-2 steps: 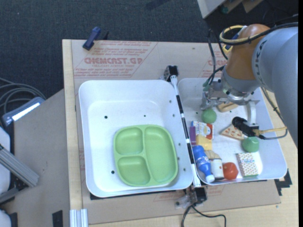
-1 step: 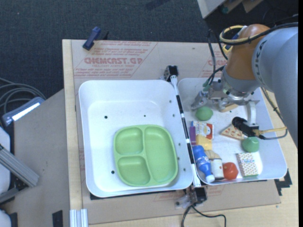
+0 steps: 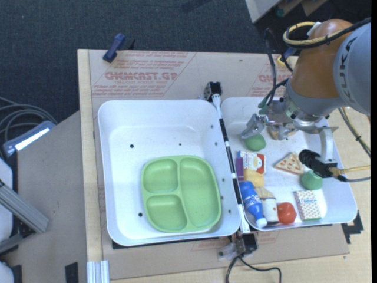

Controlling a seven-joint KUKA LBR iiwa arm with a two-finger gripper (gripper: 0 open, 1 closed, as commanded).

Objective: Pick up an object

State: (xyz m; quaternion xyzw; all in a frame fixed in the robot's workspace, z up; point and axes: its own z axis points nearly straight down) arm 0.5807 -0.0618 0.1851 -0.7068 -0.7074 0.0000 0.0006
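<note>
- Hand (image 3: 257, 128): low in right bin (image 3: 347, 202), directly above green round object (image 3: 255, 141); finger state impossible to tell.
- Left bin (image 3: 118, 128): green divided tray (image 3: 179, 193).
- Right bin, other contents: blue bottle (image 3: 251, 200), pizza slice toy (image 3: 288, 164).

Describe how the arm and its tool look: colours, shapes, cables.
The arm is a thick, rounded body, grey in its outer segment, with a broad orange band above the wrist. A yellow cable loops over the top of it, and thin dark wires run down beside the wrist. The tool is small, made of grey metal, with a boxy mount beneath the wrist.
</note>
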